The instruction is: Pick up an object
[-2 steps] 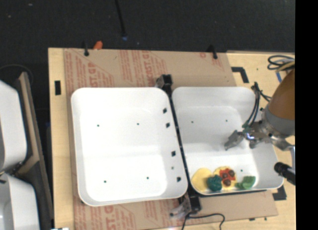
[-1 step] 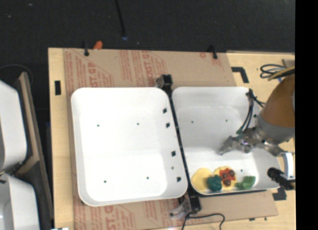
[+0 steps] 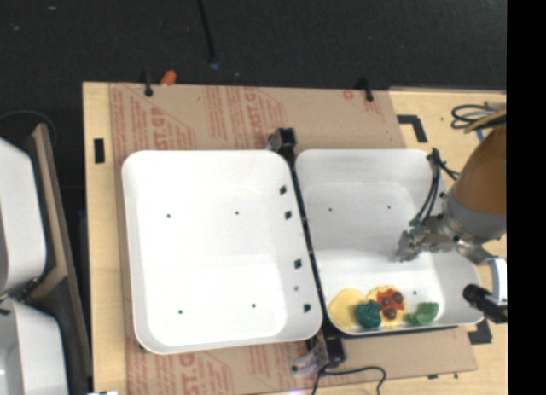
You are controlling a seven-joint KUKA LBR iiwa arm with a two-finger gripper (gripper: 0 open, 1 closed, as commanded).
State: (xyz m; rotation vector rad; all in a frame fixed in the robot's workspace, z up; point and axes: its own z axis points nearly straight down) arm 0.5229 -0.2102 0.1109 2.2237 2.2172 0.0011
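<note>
Here the arm [image 3: 482,188] leans over the right bin [image 3: 358,180], end effector [image 3: 411,246] low.

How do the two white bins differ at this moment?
The left bin shows bare white floor with a few small dark dots, while the right bin holds a cluster of small colourful objects at its near edge. The arm's end effector hangs over the right bin; nothing reaches over the left bin. The left bin looks wider in this view. Both are shallow, white, with rounded corners, side by side.
</note>
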